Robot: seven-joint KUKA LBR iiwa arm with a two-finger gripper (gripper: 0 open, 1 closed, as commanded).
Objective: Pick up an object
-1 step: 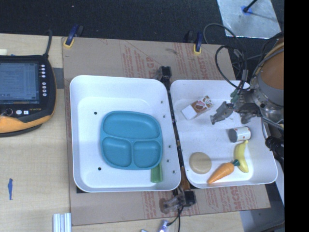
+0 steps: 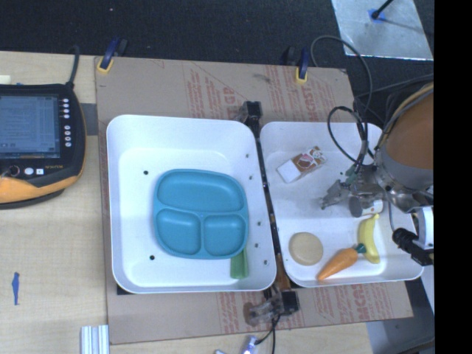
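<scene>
The grey two-finger gripper point(image 2: 341, 195) is poised just above the yellow plastic banana point(image 2: 369, 240). Its opening cannot be told; nothing is seen held. The banana may be nudged against the orange toy carrot point(image 2: 339, 263) beside it.

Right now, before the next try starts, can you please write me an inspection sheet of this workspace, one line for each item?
Surface: cardboard sheet under two white bins, left bin and right bin.
Job's things: in the right bin, toy carrot, banana, round beige disc, small white packet.
Clutter: blue divided plate and green block in the left bin.
Tool: tool low over the right bin, holding nothing I can see.
Cables: black cable looping above the arm.
Surroundings: teach pendant at left; blue clamps on the cardboard's far edge.
</scene>
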